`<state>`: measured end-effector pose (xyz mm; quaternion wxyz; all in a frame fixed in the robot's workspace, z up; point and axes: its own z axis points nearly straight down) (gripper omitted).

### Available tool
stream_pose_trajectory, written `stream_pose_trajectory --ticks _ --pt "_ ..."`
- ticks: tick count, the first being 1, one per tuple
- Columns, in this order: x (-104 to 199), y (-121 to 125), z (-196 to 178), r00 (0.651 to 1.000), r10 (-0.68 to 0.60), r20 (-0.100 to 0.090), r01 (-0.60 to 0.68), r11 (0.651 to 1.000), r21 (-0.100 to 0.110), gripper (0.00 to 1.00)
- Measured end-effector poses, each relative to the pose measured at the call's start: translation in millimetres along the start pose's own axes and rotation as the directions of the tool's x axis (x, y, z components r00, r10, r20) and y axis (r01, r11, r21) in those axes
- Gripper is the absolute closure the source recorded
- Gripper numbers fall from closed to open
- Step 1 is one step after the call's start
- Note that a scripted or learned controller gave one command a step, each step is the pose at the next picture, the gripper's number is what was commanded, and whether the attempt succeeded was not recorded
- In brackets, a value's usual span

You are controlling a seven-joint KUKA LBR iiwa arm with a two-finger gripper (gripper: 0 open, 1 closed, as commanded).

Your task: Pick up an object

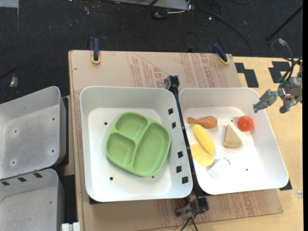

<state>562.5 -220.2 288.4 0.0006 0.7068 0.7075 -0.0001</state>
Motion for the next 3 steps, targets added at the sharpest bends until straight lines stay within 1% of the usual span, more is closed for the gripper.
stream_pose_trajectory --ticks 1,2,3 --pt "5 4 61 1.0 0.001 -0.001 -0.001 1.0 0.003 0.0" --pt "11 2 123 1.0 0.002 -0.002 -0.002 1.0 0.004 0.0" --pt "17 -7 181 1.0 0.002 -0.002 -0.002 1.0 0.005 0.0"
